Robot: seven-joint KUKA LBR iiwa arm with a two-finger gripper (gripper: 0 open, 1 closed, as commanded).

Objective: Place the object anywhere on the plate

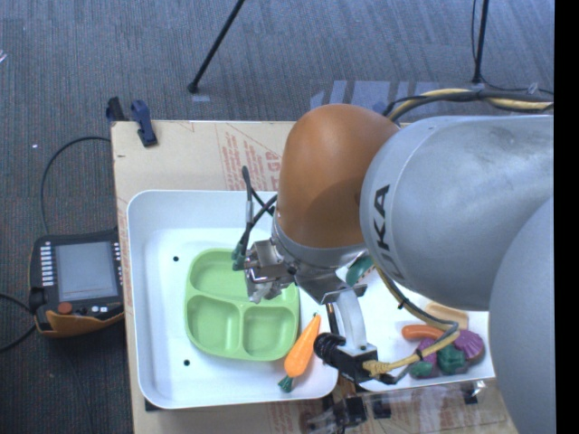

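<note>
The green plate sits in the left white bin. It has three sections. The gripper hangs low over the plate, near its right side. I cannot tell how it is set or if it holds anything, because the big arm hides a lot.

A toy carrot lies just beside the plate, at its lower right edge. It looks like it leans on the rim, with its green end on the bin floor. It is not really on the plate yet.

More toy food lies in the right bin.

What could go wrong? The carrot is long and round, so it may roll or slip off the plate's raised rim. If the gripper comes down on the rim, it may push the light plate away. The black cables near the wrist could also catch on something.

The grey arm shows big black letters. I can read a "K" and part of an "A", likely KUKA.
</note>
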